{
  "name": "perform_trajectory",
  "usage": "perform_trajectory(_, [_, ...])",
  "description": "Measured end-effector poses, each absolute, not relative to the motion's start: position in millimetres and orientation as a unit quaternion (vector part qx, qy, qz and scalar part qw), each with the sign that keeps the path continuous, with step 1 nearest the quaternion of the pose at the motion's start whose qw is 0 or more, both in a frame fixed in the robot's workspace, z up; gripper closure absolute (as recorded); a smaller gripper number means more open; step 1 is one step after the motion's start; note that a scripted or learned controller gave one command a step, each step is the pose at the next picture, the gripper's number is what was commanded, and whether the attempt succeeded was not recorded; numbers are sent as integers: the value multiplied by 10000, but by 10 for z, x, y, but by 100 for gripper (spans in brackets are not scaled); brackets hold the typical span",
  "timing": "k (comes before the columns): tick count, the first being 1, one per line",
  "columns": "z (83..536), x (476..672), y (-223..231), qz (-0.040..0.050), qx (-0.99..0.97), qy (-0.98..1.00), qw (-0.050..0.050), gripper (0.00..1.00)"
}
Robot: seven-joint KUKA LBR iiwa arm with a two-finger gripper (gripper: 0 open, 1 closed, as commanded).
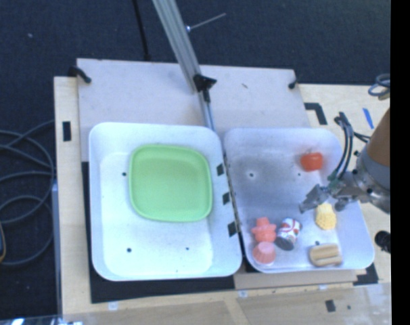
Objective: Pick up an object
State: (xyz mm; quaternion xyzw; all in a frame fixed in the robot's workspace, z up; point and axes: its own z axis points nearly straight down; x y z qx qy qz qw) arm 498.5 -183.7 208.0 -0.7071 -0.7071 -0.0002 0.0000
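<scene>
We see the gripper (325,196) low over the right white bin (272,161) — its fingers look spread, perhaps — with a lumpy yellow object (325,217) just below it, ungrasped.

The two white bins (157,266) looked like smooth plastic, the right one scuffed grey; the green plate (171,183) had a matt plastic look, the worktop (70,249) pale bare wood, the slanted pole (174,29) ribbed metal

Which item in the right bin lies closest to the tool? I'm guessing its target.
The yellow item, just below the tool; the orange one and the others lie farther off.
</scene>
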Motion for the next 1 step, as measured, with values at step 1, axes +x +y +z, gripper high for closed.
perform_trajectory(1, [1624, 4931, -1775, 9, -7073, -7069, 12, 0])
